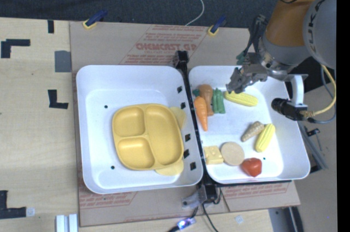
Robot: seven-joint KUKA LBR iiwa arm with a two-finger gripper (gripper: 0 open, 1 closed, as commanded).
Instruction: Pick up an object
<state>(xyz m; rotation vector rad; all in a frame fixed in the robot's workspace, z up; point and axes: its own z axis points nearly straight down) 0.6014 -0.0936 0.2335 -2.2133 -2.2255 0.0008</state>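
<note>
Toy food lies scattered across the right bin (284, 168), and my gripper (239, 83) hangs low over that bin's far left part, just above the near end of a yellow corn cob (242, 98). Nothing sits between my fingers, though whether they are spread or closed I cannot tell from this angle. Beside the cob lie a green vegetable (219, 100) and an orange carrot (202, 111) against the bin's left wall. Nearer the camera are a second corn cob (264, 137), a tan ridged piece (251, 131), a round cracker (232, 153), a pale cheese block (213, 155) and a red tomato (252, 167). The left bin (93, 116) holds a yellow divided plate (147, 135).
</note>
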